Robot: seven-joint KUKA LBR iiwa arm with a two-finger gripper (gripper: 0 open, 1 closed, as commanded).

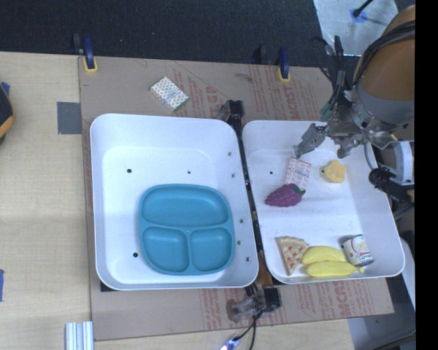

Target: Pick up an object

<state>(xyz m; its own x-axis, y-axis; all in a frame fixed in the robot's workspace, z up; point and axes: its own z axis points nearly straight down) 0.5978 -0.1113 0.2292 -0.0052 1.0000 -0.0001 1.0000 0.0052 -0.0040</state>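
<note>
Bananas, two yellow toy ones lying together, sit at the near edge of the right bin, flanked by a waffle wedge and a small can. Farther in lie a purple grape bunch, a small white packet touching its top, and a pale yellow lump. The left bin carries a blue divided tray.

The gripper hangs over the far part of the right bin with its two fingers spread wide and nothing between them; one fingertip points just above the packet, the other toward the yellow lump.

No target is named, so the likeliest candidates are the things beneath it. A clean try probably means centring on one item only. The packet looks flat and overlaps the grapes, so straddling it risks catching both or sliding off. The yellow lump stands apart and seems the easier choice: descend straight, then close.
</note>
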